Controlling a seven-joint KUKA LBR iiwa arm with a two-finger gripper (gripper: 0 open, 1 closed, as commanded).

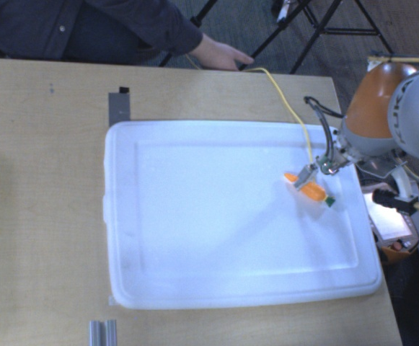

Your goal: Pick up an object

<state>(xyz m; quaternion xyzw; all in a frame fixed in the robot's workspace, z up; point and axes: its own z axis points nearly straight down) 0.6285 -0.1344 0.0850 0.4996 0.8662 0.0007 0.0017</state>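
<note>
A small orange carrot-shaped toy (311, 191) with a green tip lies in the white bin (120, 215), close to its right wall. My gripper (313, 174) comes in from the right and is low over the toy, right at its upper left end. The toy appears to rest on the bin floor, with a faint shadow under it. The grey arm with its orange band (371, 110) hangs over the bin's right rim.
A yellow cable (288, 99) runs from the gripper across the bench toward a person's hand (223, 55) at the back edge. A black bracket (120, 105) sits behind the bin's left corner. A small metal piece (102, 330) lies near the front edge.
</note>
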